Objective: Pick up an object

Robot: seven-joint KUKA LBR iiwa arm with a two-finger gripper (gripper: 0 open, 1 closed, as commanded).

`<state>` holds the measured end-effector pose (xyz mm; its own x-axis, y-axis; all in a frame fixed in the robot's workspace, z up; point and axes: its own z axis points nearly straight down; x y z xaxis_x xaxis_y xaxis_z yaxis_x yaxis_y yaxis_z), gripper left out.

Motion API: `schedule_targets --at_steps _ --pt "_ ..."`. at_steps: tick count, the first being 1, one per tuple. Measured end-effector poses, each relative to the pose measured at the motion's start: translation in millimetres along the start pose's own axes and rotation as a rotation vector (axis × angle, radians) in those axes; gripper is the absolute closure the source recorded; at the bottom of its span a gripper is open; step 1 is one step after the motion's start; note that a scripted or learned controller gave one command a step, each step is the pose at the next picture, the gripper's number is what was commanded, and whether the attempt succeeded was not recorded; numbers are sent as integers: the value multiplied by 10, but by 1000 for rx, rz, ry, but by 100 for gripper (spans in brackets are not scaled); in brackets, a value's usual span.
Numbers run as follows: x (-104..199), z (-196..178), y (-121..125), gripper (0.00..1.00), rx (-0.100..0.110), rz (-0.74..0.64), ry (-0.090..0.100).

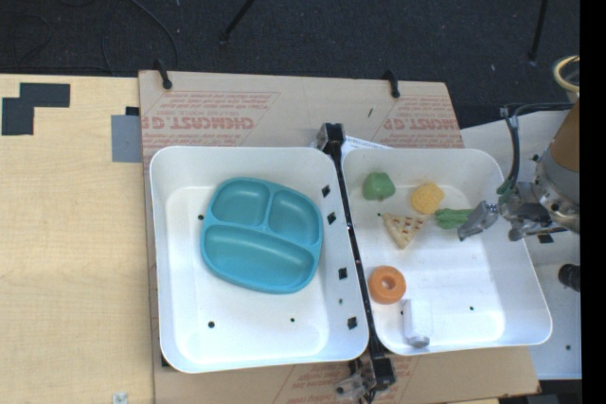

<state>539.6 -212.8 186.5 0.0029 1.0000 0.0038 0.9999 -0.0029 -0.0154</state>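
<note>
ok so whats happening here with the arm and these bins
A robot arm reaches in from the right, its gripper low over the right bin, at a green piece. Nothing is lifted yet. A green lump, yellow ball, waffle wedge and orange ring lie nearby. The left bin holds a teal divided plate.

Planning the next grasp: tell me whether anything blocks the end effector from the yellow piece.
Yes. A green piece lies right at the end effector, between it and the yellow piece in the right bin.
</note>
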Motion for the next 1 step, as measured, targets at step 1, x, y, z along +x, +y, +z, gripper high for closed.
schedule_targets --at_steps 1 --pt "3 -75 33 0 -14 -3 -4"
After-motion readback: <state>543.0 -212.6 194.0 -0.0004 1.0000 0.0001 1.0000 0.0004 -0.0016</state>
